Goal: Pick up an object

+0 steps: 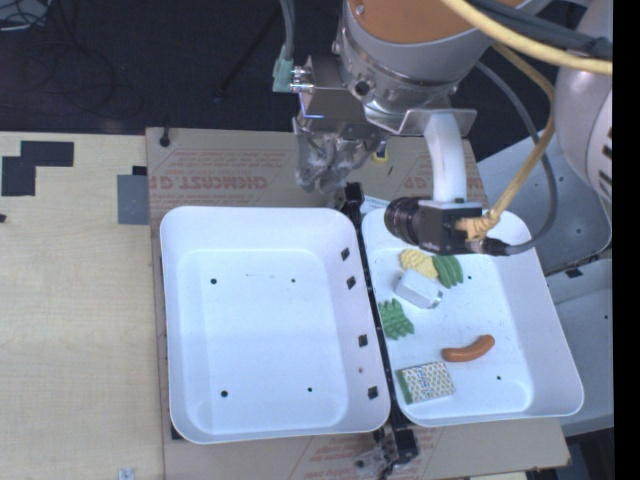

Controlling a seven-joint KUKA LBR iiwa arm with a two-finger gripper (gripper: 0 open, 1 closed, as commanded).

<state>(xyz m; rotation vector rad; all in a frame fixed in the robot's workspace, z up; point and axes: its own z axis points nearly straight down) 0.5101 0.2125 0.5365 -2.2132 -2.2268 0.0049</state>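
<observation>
1. The toy hot dog (468,349) lies in the right bin (545,368), well below and right of the gripper (325,163).
2. The gripper hangs above the bins' far edge.
3. A green-patterned packet (425,380) lies beside the hot dog.

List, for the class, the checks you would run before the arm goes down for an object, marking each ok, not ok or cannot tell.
1. Objects lie in the right bin: ok.
2. Sausage lies apart from its neighbours: ok.
3. Claw is raised above the bins: ok.
4. Claw open: cannot tell, blurred.
5. Claw sits over a target: not ok, it hangs near the bins' far edge.
</observation>
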